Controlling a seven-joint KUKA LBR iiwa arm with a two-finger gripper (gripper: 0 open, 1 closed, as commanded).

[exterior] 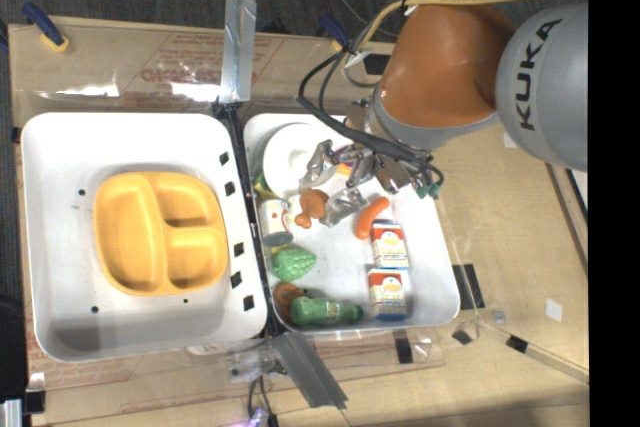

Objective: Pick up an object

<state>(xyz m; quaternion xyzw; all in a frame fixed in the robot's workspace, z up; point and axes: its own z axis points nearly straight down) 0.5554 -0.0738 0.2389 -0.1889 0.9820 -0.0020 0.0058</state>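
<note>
My gripper (334,183) hangs low over the upper middle of the right bin (440,255), below the orange-banded wrist. It is open, and nothing sits between its metal fingers (320,161). A small orange-brown toy piece (313,205) lies just left of and below the fingertips, close to them. An orange sausage-shaped toy (372,216) lies just to the right of the gripper. A white plate (288,155) sits at the bin's back left, partly under the gripper.
The right bin also holds two small cartons (388,245) (389,294), a green bottle (325,313), a green lumpy toy (294,263), a small can (272,215) and a brown item (288,293). A yellow divided tray (160,230) lies in the left bin (50,165).
</note>
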